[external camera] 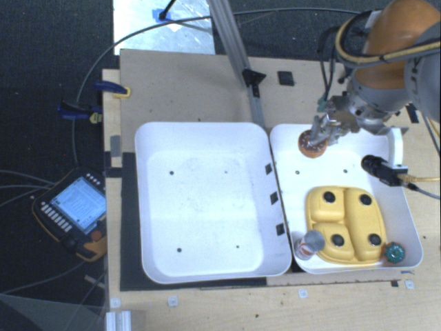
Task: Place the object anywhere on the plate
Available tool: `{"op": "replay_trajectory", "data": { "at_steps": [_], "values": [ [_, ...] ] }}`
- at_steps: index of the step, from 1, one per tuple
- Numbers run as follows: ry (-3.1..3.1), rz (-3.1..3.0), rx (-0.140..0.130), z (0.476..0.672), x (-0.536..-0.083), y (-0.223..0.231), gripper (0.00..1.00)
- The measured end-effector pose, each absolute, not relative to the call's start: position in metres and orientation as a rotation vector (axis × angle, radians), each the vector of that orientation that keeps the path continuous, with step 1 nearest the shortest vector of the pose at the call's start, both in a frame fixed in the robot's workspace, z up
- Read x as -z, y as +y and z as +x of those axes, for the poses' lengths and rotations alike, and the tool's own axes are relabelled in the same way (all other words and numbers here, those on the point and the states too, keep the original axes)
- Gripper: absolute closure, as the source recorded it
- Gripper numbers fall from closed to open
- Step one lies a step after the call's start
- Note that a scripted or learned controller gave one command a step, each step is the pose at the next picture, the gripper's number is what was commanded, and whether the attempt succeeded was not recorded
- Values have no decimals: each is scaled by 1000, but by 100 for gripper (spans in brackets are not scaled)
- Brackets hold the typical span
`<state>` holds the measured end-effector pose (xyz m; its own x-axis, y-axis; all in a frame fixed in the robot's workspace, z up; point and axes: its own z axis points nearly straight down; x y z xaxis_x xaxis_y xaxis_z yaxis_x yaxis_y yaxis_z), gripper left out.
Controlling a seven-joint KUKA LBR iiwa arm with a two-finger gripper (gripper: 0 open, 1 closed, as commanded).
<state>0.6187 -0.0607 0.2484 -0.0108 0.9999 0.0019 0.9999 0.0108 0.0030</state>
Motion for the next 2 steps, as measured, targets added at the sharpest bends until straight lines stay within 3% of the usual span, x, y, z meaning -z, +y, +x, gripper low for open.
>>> {"op": "replay_trajectory", "data": {
  "at_steps": [2],
  "values": [
    [2234, 2211, -3, 610, -224, 48, 100]
  ]
}}
